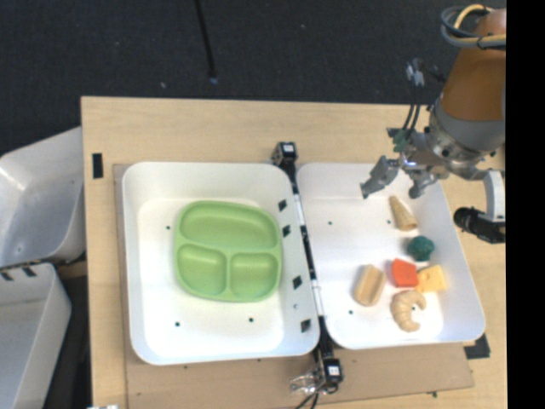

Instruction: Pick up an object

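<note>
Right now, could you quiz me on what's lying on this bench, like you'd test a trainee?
1. True or false: the green tray lies in the left bin.
2. Which lies nearest the gripper? A) croissant B) tan stick C) orange block
3. Fill in: the dark green ball lies in the ___ bin.

Key: 1 true; 2 B; 3 right.
</note>
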Tool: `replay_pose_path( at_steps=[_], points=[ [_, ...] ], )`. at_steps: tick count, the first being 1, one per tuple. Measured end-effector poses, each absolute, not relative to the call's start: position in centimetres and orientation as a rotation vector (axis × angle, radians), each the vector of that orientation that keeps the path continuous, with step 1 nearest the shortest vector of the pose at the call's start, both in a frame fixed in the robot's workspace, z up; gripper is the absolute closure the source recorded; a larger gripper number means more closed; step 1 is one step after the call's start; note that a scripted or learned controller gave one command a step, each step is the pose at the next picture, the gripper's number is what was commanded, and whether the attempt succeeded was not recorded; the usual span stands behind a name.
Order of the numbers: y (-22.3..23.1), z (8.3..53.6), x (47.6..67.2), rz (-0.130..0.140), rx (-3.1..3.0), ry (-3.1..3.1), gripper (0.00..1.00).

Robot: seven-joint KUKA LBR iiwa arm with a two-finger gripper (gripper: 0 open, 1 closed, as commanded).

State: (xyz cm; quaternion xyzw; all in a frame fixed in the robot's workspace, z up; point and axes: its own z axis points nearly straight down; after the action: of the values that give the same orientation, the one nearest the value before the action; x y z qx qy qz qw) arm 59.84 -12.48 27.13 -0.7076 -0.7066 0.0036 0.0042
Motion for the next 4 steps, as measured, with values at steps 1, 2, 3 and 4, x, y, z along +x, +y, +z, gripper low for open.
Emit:
replay_pose_path(
  at_steps=[1,2,3,4],
  points=[
    [-12.5,27.8,60.0,-0.001,-2.221,-2.223,0.0],
    [-12.6,21.5,60.1,0.006,-2.22,-2.22,0.0],
    [-13.0,15.2,60.1,0.005,-2.222,-2.219,0.0],
    [-13.1,10.0,60.1,0.004,-2.225,-2.218,0.0]
  ],
)
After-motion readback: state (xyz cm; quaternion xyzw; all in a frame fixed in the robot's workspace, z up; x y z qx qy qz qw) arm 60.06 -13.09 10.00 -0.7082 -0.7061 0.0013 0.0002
